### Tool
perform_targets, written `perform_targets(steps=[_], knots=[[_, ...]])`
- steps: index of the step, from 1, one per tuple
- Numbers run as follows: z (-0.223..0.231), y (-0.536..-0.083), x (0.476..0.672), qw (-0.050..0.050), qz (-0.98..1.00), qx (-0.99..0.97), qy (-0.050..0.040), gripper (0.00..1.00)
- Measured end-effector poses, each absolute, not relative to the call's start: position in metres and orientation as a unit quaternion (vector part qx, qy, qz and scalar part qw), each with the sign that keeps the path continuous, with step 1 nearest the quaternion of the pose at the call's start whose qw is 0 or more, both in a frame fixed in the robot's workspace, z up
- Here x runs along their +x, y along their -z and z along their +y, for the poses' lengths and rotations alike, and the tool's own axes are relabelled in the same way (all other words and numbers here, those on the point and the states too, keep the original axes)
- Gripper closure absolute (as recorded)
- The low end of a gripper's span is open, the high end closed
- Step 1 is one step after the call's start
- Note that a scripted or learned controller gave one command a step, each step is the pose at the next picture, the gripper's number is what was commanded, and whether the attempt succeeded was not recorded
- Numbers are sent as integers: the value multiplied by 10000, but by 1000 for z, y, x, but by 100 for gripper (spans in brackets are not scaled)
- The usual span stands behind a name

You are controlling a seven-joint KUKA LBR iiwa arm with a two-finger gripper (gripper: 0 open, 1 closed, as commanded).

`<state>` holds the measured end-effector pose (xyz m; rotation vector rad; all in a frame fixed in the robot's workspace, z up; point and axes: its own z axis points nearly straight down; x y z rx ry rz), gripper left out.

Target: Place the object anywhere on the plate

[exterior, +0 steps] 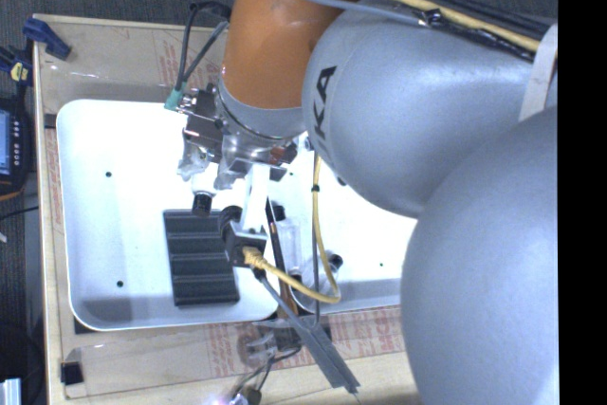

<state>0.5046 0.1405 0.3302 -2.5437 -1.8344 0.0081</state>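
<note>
A dark grey ribbed rectangular slab lies flat in the left white bin, near the bin's front wall. My gripper hangs over the bin just above the slab's far end, below the orange band of the arm. Its tips are lost among dark parts and cables. The big grey arm hides the right bin almost entirely, along with whatever lies in it.
A yellow cable loops from the wrist down over the wall between the bins. A blue clamp sits at the bench's far left corner, and a black device stands at the left edge. Cardboard lines the bench front.
</note>
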Motion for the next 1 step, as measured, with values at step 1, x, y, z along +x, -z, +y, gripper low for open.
perform_targets(steps=[1], knots=[[52,-288,476,28,-6955,-7186,-15,100]])
